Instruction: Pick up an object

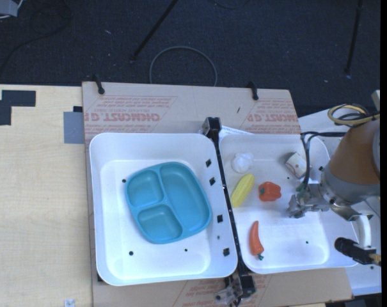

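In the right shallow white bin point(321, 251): small glossy red plastic pepper point(269, 191), lying beside a yellow plastic corn cob point(242, 190), orange carrot point(255, 238) nearer the front. Just right of the pepper, end effector point(299, 204) lowered from the grey, orange-banded arm point(354, 158); grip state impossible to tell.

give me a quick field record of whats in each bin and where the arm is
left bin: blue divided plate
right bin: corn cob, red pepper, carrot, clear cup, small pale object
arm: reaching in over right bin's right side
tool: low, just right of red pepper, holding nothing visible
task state: nothing picked up yet
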`<state>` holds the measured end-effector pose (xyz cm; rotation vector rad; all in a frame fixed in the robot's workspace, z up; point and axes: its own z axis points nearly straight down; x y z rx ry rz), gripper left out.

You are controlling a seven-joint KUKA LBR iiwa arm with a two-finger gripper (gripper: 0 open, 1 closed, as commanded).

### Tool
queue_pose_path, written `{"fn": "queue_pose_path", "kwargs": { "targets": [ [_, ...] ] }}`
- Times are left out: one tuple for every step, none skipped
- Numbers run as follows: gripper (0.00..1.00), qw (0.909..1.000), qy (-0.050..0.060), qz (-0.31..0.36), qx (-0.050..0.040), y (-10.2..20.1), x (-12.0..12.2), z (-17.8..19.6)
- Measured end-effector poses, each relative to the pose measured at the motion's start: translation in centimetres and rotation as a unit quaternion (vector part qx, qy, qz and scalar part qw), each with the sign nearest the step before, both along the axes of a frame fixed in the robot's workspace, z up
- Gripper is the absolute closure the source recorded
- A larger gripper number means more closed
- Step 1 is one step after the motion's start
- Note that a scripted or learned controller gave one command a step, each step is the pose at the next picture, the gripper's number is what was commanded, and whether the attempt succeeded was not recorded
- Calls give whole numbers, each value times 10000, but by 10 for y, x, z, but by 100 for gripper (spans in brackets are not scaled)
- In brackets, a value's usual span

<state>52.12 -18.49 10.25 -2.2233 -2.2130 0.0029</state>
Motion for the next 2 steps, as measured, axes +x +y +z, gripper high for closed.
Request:
{"fn": "queue_pose_path", "kwargs": {
  "targets": [
    [100,10000,-38,32,-12,5,10,53],
    [100,10000,-36,31,-12,7,14,96]
  ]
}}
